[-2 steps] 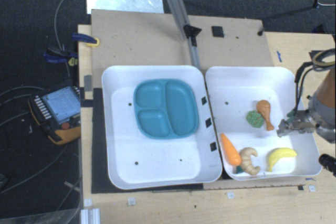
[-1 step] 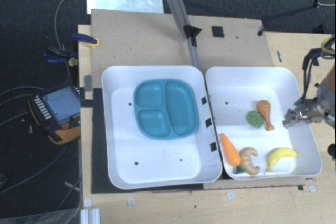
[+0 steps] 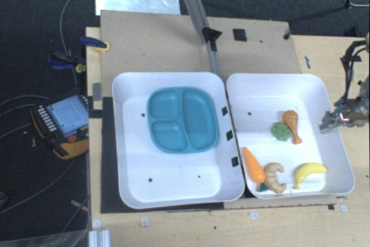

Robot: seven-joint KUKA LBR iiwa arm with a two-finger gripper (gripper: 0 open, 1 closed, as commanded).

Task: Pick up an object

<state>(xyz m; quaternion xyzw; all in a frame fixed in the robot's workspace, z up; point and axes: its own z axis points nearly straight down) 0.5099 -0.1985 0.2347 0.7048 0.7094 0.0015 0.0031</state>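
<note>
Nearest the camera, along the front wall of the right bin, lies a row of toy food: a carrot, a tan croissant touching its lower end, and a yellow banana a little to the right of the croissant. Something small and teal peeks out beneath the croissant, too hidden to identify.

The gripper sits at the right rim of this bin, at the edge of the view, grey and blurred; whether it is apart or together cannot be told from this angle, and nothing is seen in it. Cables loop above it on the arm's side.

Closest to the gripper, toward the bin's middle, a chicken drumstick lies with its bone end pointing to the front, and a green broccoli rests against its left side. Both are well apart from the front row.

Beyond the shared divide, the left bin holds a blue divided plate with three compartments, set in the rear half of the bin.

Both bins rest on a brown board. A grey pole runs slantwise over the board from the top of the view. To the left, on dark carpet, lie a handheld controller with an orange underside and clamps at the board's edge.
</note>
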